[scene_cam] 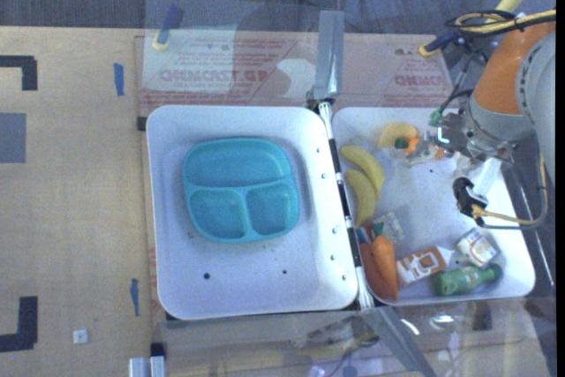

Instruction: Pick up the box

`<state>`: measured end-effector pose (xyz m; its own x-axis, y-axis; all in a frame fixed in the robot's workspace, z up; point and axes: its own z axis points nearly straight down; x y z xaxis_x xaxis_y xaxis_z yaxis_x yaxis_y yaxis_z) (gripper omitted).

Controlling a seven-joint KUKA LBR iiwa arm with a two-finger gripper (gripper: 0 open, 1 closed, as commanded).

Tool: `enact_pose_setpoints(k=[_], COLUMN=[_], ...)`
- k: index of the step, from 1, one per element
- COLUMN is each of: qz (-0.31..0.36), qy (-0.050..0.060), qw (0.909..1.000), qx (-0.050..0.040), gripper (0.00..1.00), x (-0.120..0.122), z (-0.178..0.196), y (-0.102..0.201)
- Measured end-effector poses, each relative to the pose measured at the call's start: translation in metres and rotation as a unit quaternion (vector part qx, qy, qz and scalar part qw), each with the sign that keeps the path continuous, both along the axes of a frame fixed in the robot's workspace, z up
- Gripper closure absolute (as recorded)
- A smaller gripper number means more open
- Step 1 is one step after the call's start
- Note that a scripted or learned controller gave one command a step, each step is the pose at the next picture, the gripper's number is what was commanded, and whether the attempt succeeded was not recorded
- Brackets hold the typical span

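The box (pixel 421 264), a small orange and white carton, lies flat near the front of the right bin (pixel 521 229). It rests between a carrot (pixel 382 266) on its left and a green bottle (pixel 465 279) on its right. My gripper (pixel 439 139) is over the far part of the right bin, beside a yellow and orange toy (pixel 399 137). It is well behind the box and apart from it. Nothing shows in its grasp.
Two bananas (pixel 363 178) lie along the right bin's left wall. A small white carton (pixel 478 248) sits just behind the green bottle. A black cable loop (pixel 468 194) hangs below the wrist. The left bin (pixel 168 278) holds a teal divided plate (pixel 240 189).
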<state>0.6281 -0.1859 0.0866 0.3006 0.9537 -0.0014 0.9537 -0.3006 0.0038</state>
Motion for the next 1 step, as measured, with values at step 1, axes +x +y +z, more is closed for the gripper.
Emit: enact_pose_setpoints(k=[1], qz=[0.009], qy=[-0.001], qw=[1.0000], qx=[0.0005], gripper=[0.00], x=[0.0308], z=[0.0006], y=[0.0772])
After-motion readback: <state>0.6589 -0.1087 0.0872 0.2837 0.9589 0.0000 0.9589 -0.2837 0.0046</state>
